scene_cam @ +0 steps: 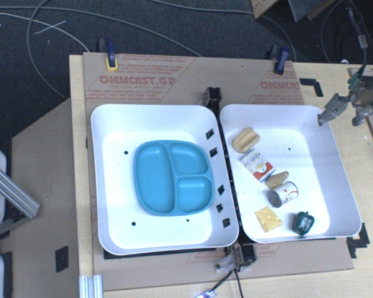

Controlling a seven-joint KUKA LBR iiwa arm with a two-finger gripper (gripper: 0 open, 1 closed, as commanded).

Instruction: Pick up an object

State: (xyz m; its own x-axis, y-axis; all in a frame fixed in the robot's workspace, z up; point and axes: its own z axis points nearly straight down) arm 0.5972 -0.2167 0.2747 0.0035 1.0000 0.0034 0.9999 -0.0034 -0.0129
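Approach step — the hand, fingers spread and holding nothing, hangs at the right bin's two-o'clock rim; next comes a descent onto one item.

This is a robotics lab: two white bins sit on a plywood bench held by blue clamps, with loose cables on dark carpet.
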